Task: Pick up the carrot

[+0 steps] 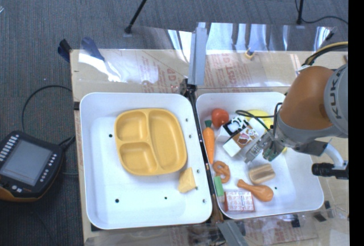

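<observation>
The carrot (209,143) is orange with a green top and lies lengthwise along the left wall of the right bin (301,194). My gripper (259,151) hangs over the middle of that bin, to the right of the carrot and apart from it, just above a bread roll (261,173) and beside a white carton (239,137). The orange-banded wrist (307,103) rises behind it to the right.
The right bin also holds a tomato (220,116), a pretzel (220,170), a chicken drumstick (256,189), a pink packet (239,201), a green stick (218,185) and something yellow (259,115). The left bin (96,194) carries a yellow divided plate (151,141) and a cheese wedge (187,181).
</observation>
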Robot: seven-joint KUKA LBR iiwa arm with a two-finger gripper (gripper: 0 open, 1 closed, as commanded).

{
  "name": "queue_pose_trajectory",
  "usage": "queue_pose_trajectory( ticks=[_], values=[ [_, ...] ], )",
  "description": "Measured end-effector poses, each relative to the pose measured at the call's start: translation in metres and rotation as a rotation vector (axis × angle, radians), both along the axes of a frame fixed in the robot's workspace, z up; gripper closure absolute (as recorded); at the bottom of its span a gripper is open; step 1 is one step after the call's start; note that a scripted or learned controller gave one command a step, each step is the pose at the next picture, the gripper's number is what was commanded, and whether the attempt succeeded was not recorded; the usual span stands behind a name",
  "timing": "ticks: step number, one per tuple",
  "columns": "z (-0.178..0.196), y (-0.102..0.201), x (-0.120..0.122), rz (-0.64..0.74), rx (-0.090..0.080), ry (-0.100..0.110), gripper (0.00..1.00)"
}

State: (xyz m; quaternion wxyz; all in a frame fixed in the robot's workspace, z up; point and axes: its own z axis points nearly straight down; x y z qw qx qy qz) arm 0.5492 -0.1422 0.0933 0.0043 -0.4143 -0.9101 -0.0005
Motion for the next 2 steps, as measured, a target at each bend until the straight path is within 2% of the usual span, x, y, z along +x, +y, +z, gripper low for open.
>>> queue_pose_trajectory(
  ticks=[1,2],
  values=[
    [0.0,0.0,0.0,0.0,0.0,0.001,0.0],
    [-0.008,0.023,-0.047,0.591,0.003,-0.004,0.0]
  ],
)
